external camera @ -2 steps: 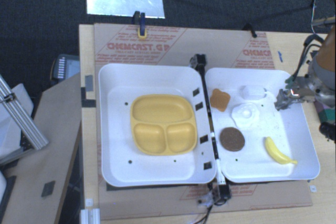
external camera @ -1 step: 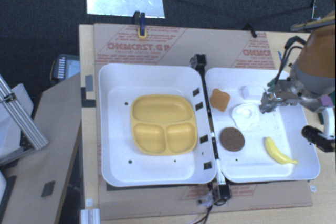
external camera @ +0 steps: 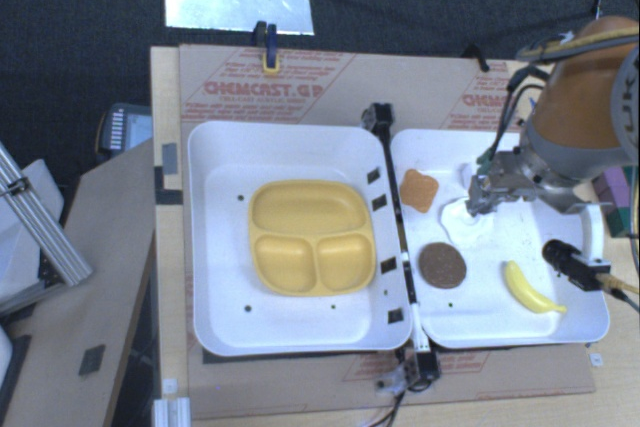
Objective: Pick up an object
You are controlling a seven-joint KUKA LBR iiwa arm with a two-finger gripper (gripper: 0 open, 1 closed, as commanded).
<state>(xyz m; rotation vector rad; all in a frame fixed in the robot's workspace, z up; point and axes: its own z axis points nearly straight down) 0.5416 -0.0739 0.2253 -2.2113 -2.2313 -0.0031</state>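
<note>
The gripper (external camera: 478,202) hangs low over a white object (external camera: 462,216) near the right bin's (external camera: 585,325) middle, perhaps touching it; its grip cannot be judged. An orange piece (external camera: 419,190), a brown disc (external camera: 441,265) and a banana (external camera: 530,288) lie around it.

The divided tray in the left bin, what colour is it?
Pale yellow; the divided tray shows plainly in the camera view.

grey arm (external camera: 585,150), orange band, blk cables

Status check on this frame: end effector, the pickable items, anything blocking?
End effector low in right bin, over a white item. Orange piece, brown disc, banana lying free. Nothing blocking them.
</note>
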